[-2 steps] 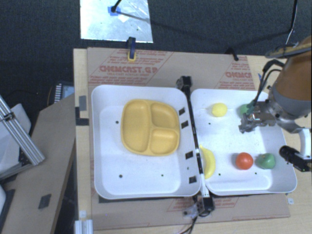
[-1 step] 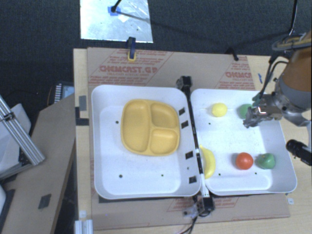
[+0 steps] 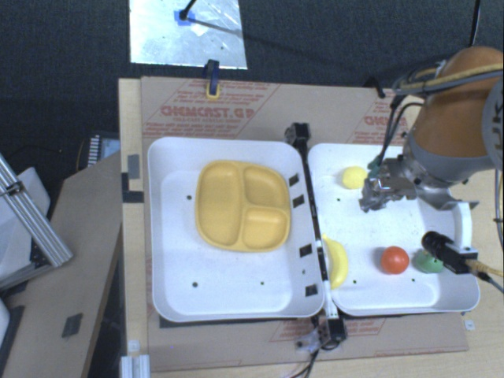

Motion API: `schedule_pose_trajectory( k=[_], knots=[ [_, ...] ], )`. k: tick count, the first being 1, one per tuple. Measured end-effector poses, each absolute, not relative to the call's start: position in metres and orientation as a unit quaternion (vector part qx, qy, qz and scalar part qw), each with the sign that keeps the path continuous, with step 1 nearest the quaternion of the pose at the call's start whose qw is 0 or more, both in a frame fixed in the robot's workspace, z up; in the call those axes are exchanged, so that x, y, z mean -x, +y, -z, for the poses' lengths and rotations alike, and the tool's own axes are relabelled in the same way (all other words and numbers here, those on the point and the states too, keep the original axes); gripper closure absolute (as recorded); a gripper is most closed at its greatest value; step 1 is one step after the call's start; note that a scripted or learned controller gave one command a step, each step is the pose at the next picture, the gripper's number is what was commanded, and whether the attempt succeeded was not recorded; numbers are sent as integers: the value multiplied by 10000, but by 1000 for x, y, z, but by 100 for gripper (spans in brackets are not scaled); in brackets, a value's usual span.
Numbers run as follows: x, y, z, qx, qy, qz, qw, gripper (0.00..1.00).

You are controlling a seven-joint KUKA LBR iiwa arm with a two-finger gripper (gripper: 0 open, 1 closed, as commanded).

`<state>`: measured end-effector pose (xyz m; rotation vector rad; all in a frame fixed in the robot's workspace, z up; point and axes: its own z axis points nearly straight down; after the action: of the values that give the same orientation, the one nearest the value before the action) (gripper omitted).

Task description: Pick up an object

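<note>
While the yellow divided plate (image 3: 241, 206) lies in my left bin (image 3: 169, 235), the right bin (image 3: 409, 294) holds a yellow banana (image 3: 338, 261) at its left wall, a small yellow ball (image 3: 353, 177), an orange-red ball (image 3: 394, 260) and a green piece (image 3: 429, 263). My claw (image 3: 376, 198) hovers just right of the yellow ball; I cannot tell its opening.

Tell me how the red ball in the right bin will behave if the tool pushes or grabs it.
The red ball looks round and smooth, so it would probably roll at a nudge, perhaps toward the green thing beside it. Its glossy curve may slip from two fingers unless gripped across the middle. It seems small, so likely light.
</note>
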<state>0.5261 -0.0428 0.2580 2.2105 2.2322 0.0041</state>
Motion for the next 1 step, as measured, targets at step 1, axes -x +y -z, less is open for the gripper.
schedule_pose_trajectory(
  k=[1],
  knots=[
    [-526, 20, -245, -7031, 7111, -12, -6, 100]
  ],
)
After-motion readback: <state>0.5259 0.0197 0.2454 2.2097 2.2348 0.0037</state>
